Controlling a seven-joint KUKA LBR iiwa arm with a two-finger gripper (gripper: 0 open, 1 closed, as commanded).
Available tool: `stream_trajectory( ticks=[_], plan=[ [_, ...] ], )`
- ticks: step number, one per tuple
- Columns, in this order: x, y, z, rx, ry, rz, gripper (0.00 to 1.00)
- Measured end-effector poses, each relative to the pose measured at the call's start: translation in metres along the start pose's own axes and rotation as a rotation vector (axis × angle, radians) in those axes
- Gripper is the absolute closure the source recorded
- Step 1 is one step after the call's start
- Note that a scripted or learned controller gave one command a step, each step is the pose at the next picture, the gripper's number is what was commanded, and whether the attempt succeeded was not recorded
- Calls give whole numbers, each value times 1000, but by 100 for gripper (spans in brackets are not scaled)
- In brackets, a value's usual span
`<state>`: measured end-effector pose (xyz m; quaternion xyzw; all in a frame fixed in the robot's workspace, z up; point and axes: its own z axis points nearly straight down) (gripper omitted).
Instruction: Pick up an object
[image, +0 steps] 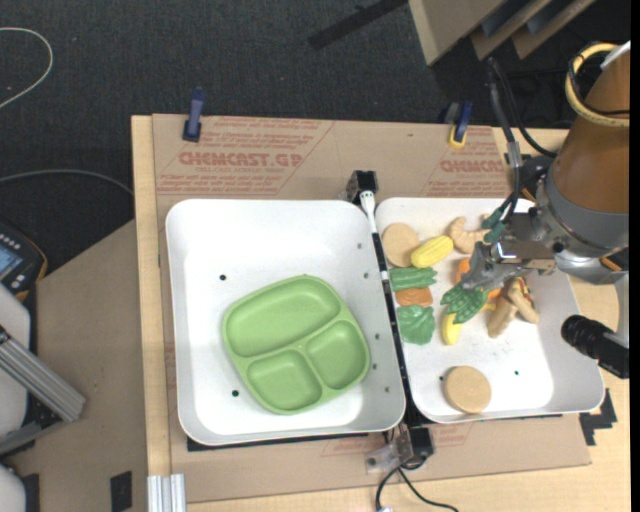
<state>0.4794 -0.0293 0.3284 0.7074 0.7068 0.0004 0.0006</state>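
While its grip state is unclear, the tool (490, 268) hovers just above the green leafy toy (462, 298).

A divided plate (295, 343) lies in the left bin (190, 300); toy food (432, 251) in the right bin (540, 385).

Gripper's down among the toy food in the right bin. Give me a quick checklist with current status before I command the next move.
1. Gripper positioned over the right bin: ok.
2. An object seen between the jaws: cannot tell; the wrist hides them.
3. Target isolated: not ok; the dark green leafy piece, yellow corn and tan pieces crowd together under the gripper.
4. Easier lone target available: ok; the round cookie sits apart near the front.
5. Green divided plate lies in the left bin, away from the arm: ok.
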Motion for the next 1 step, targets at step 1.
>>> stream_trajectory(
  ticks=[1],
  plan=[
    [66, 0, -41, -4, 2, -9, 100]
  ],
)
